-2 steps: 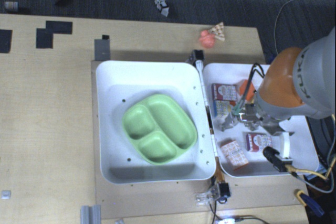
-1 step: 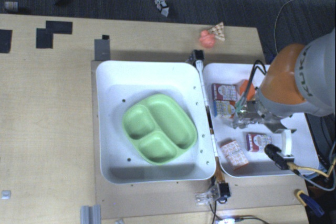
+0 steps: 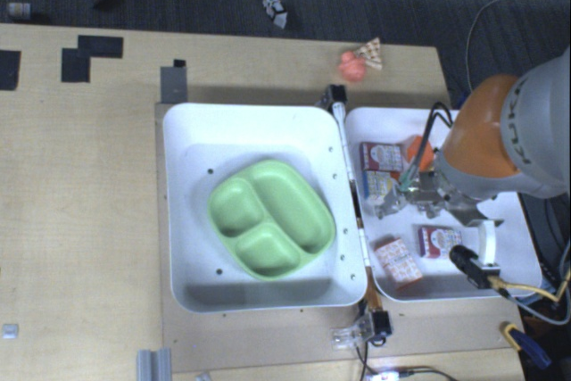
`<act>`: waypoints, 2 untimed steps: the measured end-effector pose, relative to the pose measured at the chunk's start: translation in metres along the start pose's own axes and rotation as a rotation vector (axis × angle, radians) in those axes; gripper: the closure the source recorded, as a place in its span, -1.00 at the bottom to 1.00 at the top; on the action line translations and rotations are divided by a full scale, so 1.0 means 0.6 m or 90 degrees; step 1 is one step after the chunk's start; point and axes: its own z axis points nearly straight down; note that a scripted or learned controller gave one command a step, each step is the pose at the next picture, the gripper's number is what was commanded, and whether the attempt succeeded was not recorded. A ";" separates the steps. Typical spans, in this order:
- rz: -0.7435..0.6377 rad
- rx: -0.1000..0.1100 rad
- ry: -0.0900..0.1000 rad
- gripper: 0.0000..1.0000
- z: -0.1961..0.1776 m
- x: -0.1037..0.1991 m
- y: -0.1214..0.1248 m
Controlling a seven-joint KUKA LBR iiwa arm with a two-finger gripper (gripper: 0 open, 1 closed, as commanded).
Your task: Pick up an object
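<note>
Low over the right shallow white plastic bin [image 3: 513, 290], the grey arm with its orange wrist band [image 3: 486, 138] reaches in from the right; the two-finger gripper [image 3: 399, 196] sits under the wrist, pointing toward the divider between the bins; whether it is released or clenched cannot be told from this slant. Nearest candidate: the small red-and-white printed carton [image 3: 382, 159] lying flat just up-frame of the gripper, touching or nearly so; its long axis runs roughly up and down the frame. Two more lie apart: a flat patterned reddish packet [image 3: 398, 258] below the gripper, tilted; a small red-and-white box [image 3: 440, 240] below-right. The left white bin [image 3: 178, 192] holds a green three-compartment plate [image 3: 270, 217], well apart; nothing visibly gripped.
</note>
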 end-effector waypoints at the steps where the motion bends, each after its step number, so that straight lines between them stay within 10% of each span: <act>1: -0.001 -0.002 0.000 1.00 -0.018 0.002 0.002; 2: -0.002 -0.002 0.000 -1.00 -0.017 0.002 0.002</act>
